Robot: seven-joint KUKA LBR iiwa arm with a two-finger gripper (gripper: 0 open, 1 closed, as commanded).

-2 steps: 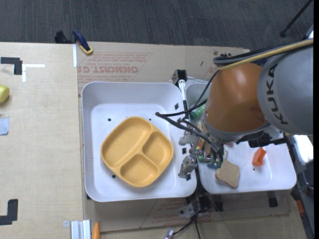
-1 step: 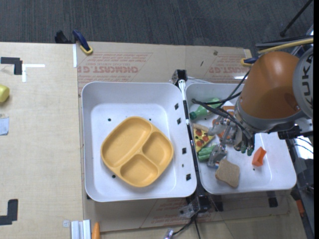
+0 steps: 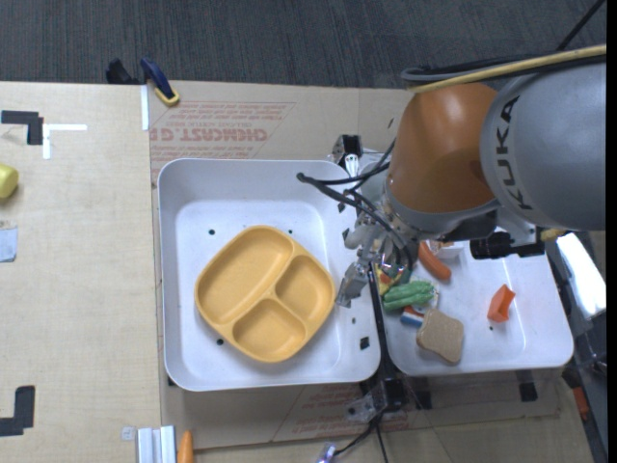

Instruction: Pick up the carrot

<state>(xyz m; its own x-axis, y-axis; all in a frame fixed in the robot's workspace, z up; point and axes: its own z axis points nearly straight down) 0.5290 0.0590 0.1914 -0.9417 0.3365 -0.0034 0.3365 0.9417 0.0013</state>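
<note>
The carrot (image 3: 500,303), a short orange piece, lies in the right part of the right bin (image 3: 540,350). My gripper (image 3: 371,263) hangs over the rim between the two bins, well to the left of the carrot. It sits under the arm's orange band and is partly hidden by cables. Nothing can be seen held in it.
In the right bin, near the gripper, lie a red sausage-like piece (image 3: 434,261), a green pea pod (image 3: 409,293), a small blue item (image 3: 413,318) and a slice of bread (image 3: 441,336). The left bin (image 3: 183,258) holds a yellow divided plate (image 3: 265,293).
</note>
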